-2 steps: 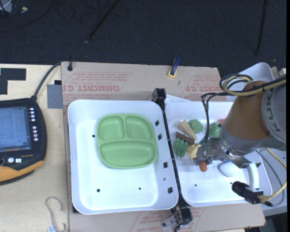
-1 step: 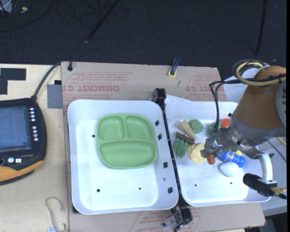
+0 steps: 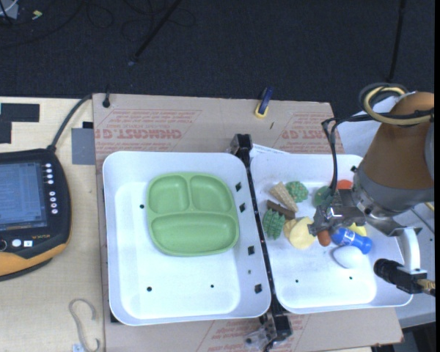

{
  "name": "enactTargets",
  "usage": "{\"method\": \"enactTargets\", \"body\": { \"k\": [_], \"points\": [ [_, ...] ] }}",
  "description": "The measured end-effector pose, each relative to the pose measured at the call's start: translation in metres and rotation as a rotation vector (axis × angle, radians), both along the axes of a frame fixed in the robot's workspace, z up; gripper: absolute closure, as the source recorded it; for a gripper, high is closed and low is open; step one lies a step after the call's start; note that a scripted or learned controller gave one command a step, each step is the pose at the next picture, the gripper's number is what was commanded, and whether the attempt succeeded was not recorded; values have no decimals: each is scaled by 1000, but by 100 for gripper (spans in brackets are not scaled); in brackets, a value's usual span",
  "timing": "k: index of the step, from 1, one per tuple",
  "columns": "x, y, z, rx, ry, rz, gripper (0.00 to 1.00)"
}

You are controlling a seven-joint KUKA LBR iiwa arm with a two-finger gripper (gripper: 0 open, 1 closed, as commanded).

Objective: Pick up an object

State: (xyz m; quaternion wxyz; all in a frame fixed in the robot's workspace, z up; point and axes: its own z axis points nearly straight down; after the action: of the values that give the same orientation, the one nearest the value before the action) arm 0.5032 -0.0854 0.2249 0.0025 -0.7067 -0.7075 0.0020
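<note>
The right bin point(image 3: 330, 299) holds a cluster of small toy foods near its middle. There is a tan cone point(image 3: 282, 193), a green leafy piece point(image 3: 298, 191), a brown piece point(image 3: 281, 210), a dark green piece point(image 3: 272, 226) and a yellow piece point(image 3: 301, 233). Further right lie a small orange-red piece point(image 3: 323, 237), a blue object point(image 3: 351, 240) and a white egg point(image 3: 346, 256). My gripper point(image 3: 327, 221) hangs low over the cluster, just right of the yellow piece and directly above the orange-red piece. The arm hides part of what lies behind it.
The left bin point(image 3: 125, 284) carries a green divided plate point(image 3: 192, 215). A teach pendant point(image 3: 22, 211) lies on the bench at far left, and a metal hook point(image 3: 84, 321) at bottom left. A black ridge point(image 3: 255, 226) separates the bins.
</note>
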Motion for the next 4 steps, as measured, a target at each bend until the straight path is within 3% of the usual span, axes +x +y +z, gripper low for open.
{"method": "enactTargets", "body": {
  "k": [2,4],
  "points": [
    [30,90,-11,1,3,4,100],
    [76,191,-8,-1,2,3,100]
  ]
}}
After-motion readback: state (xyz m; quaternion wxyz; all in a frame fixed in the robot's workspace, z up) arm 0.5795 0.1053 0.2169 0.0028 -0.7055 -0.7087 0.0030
